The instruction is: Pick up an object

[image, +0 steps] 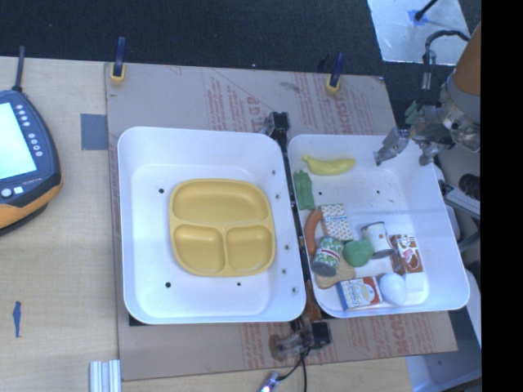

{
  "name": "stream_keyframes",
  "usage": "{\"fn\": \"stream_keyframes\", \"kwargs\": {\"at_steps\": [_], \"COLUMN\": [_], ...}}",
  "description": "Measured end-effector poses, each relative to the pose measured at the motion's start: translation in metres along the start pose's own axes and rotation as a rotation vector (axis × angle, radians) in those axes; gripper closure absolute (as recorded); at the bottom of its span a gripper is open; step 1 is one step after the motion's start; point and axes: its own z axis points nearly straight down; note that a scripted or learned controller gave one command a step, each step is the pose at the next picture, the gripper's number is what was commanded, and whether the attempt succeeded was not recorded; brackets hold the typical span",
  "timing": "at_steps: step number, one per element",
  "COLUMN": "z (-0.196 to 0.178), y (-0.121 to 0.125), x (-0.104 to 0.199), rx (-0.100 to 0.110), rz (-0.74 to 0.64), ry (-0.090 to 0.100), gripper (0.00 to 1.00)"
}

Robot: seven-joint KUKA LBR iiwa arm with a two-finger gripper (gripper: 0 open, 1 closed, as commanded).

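Observation:
The right white bin (425,194) holds several small items. A yellow banana (329,166) lies near its back left, with a green piece (304,190) by the left wall. Toward the front sit a patterned can (328,253), a green ball (357,252), a white cup (376,235), a brown carton (404,253), a white egg (393,287) and a blue-and-white box (359,292). My gripper (405,153) hangs over the bin's back right corner, open, with nothing between its fingers. It is well right of the banana and apart from every item.
The left white bin (143,219) carries a yellow divided plate (221,225). A teach pendant (20,158) rests on the bench at far left. Clamps (333,78) stand at the board's back edge. An orange sausage shape (311,227) lies along the right bin's left wall.

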Motion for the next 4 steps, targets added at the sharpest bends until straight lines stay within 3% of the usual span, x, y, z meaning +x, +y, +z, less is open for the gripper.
{"fn": "stream_keyframes", "kwargs": {"at_steps": [1,2,3,4], "z": [0.115,0.132,0.134,0.124], "y": [-0.067,-0.096,-0.132,-0.132], "x": [0.055,0.042,0.045,0.045], "rx": [0.003,-0.013,-0.011,-0.008], "rz": [-0.001,-0.003,-0.002,-0.008], "ry": [0.0,-0.001,-0.004,-0.003], "gripper": [0.0,0.0,0.0,1.0]}}
